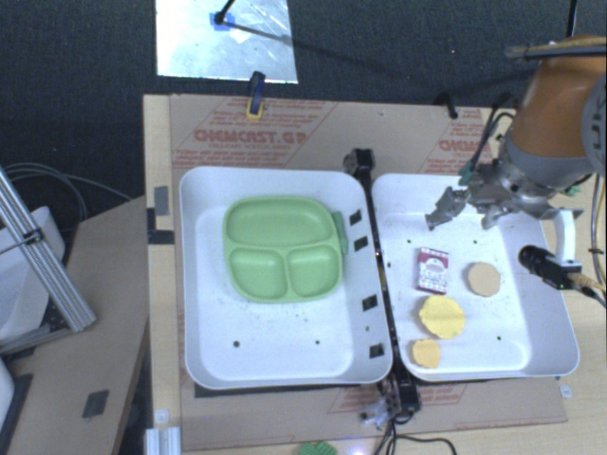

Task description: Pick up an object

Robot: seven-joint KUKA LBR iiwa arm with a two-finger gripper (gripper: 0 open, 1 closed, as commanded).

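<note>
Nearest, a small yellow disc [426, 353] is lying in the right bin [545, 349], while the open, empty tool [467, 211] is hovering above the red card box [432, 270], needing a descent.

Board under the bins [285, 126]: red print "CHEMCAST GP", at 12 o'clock from the left bin [204, 349]; repeated elsewhere, too faint there.
Small red box [432, 270]: print unreadable.
</note>
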